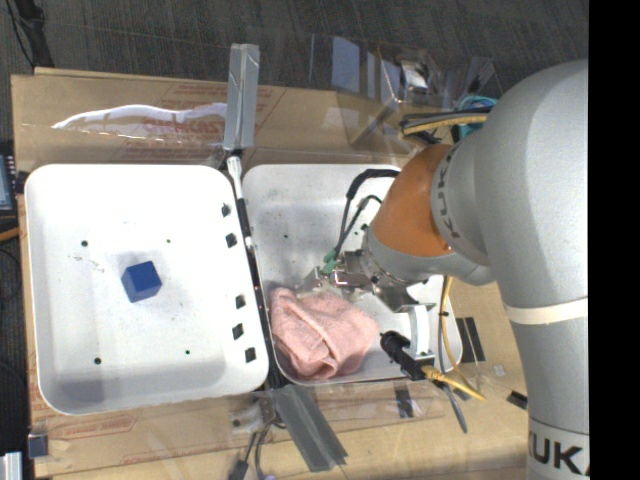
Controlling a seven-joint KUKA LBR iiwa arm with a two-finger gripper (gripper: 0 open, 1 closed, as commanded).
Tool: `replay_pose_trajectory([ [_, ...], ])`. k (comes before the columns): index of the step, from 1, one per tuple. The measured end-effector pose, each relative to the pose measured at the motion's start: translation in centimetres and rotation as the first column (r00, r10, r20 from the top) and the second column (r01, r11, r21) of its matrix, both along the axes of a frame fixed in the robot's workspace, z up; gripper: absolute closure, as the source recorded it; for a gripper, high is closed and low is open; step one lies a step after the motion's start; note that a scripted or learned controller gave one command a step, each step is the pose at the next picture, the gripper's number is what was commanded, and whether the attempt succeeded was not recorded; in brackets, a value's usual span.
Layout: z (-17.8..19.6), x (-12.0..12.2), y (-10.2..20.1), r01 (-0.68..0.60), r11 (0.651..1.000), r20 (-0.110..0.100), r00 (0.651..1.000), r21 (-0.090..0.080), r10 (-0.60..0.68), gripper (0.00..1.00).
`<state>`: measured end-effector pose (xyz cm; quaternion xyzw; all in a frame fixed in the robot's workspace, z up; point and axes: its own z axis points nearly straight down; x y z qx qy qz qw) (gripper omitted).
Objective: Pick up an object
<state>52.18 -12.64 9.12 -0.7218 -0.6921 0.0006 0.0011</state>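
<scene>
While the arm (470,198) reaches down into the right bin (290,193), the gripper (335,276) sits at the upper edge of the crumpled pink cloth (318,336), grip state not discernible, and a blue cube (142,280) lies well off in the left bin (60,208).

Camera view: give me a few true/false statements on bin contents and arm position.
1. The blue cube lies in the left bin. True.
2. The pink cloth lies in the left bin. False: it lies in the right bin, at its near edge.
3. The arm reaches over the right bin. True.
4. The cube touches the cloth. False: they lie in separate bins.
5. The cloth is folded flat. False: it is bunched up.
</scene>
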Motion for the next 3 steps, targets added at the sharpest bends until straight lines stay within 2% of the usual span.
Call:
replay_pose_trajectory([
  [1, 0.9, 0.0, 0.1, -0.004, 1.0, -0.002, 1.0, 0.002, 0.005, 1.0],
  [2, 0.1, -1.0, -3.5, 0.188, 0.982, -0.001, 0.982, 0.001, -0.188, 1.0],
  [3, 10.6, 4.4, 0.9, 0.153, 0.988, -0.001, 0.988, 0.0, -0.153, 1.0],
])
